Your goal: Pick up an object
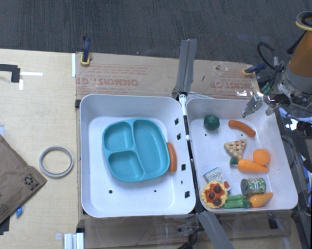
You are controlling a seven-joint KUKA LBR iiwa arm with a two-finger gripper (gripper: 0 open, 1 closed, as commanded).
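- We see the gripper [255, 105] hovering over the right bin's [285, 151] upper right corner; whether it grasps anything we cannot tell
- Right bin: sausage [242, 128], green ball [212, 122], pizza slice [235, 147], orange [261, 157], carrot [252, 166], can [253, 186]
- Left bin [92, 196]: teal divided plate [134, 149], second sausage [171, 156] at its right edge

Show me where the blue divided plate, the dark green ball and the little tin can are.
blue divided plate [136, 149]: camera view, on the ridge where its three compartments meet.
dark green ball [212, 122]: camera view, middle of its rounded top.
tin can [253, 186]: camera view, on the side label.
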